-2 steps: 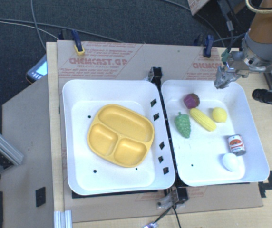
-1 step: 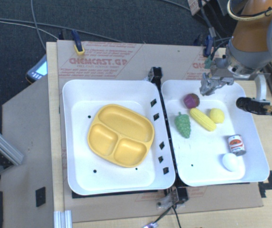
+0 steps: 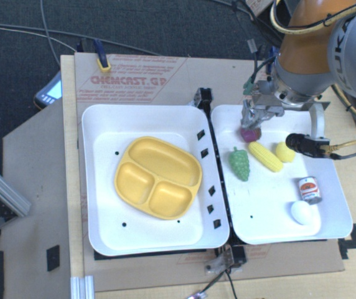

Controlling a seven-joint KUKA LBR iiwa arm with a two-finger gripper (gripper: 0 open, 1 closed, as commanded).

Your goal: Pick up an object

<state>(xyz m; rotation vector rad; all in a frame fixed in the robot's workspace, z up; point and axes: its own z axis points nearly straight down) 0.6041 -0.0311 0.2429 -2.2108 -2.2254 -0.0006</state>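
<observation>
The hand point(image 3: 252, 122) hung over a small purple object point(image 3: 250, 134) at the right bin's point(image 3: 333, 229) back; whether it gripped I could not tell; the nearby corn cob point(image 3: 264, 156) risked being knocked.

arm point(image 3: 352, 36): grey shell | orange band point(image 3: 315, 30) above wrist | yellow cable point(image 3: 287, 2) looped | gripper point(image 3: 252, 124): grey metal

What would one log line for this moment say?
arm: over right bin | gripper: at purple item | hold: unconfirmed | nearby: grapes, corn
</observation>
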